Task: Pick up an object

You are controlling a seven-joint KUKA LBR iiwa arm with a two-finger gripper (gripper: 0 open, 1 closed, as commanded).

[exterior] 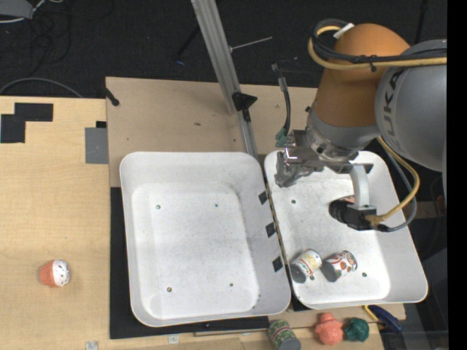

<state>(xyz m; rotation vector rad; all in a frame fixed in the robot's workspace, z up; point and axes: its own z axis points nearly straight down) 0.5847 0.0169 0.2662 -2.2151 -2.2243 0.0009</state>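
Observation:
My gripper (285, 173) hangs over the far left corner of the right bin (398, 268), close to the wall between the two bins. Nothing shows beneath it but bare bin floor. Two small can-like objects lie side by side near the right bin's front edge. One is pale with a yellow band (307, 263) and the other is red and white with a dark end (340, 262). Both lie well in front of the gripper, apart from it.
The left bin (139, 195) sits beside the right one. An orange and white ball (55, 273) rests on the bench at far left. A green can (280, 334), a pink lump (328, 329) and a green lump (357, 329) lie below the right bin. A metal rail (219, 49) slants behind.

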